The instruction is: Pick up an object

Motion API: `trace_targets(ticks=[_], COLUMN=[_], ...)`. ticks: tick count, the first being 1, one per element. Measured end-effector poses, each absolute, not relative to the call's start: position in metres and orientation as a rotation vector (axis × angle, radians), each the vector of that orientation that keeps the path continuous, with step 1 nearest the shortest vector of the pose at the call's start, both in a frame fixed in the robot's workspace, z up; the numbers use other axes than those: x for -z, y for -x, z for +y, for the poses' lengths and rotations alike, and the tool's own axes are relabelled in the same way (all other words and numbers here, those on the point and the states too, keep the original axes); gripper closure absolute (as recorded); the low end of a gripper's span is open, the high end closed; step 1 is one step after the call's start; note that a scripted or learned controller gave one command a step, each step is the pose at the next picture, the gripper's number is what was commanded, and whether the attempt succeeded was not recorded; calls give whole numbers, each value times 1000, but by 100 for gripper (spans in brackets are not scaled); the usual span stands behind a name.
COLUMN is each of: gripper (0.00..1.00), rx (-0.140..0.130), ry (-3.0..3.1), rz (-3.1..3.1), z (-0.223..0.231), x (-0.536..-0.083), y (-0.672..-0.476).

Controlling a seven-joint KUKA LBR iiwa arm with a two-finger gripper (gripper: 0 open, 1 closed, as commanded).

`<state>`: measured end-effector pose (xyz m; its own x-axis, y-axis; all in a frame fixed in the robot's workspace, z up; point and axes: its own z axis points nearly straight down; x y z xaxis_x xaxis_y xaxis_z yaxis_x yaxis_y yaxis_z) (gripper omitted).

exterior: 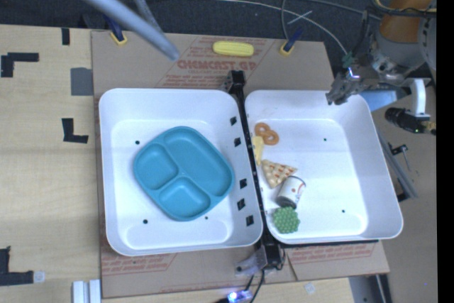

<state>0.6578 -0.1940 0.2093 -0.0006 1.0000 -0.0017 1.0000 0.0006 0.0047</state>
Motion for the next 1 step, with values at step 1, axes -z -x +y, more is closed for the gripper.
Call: trace_targets(ticks=[1], gripper=[100], rx=[-2], ry=[-2218], rz=[2221], z=[-194], x=[-252], y=[-659])
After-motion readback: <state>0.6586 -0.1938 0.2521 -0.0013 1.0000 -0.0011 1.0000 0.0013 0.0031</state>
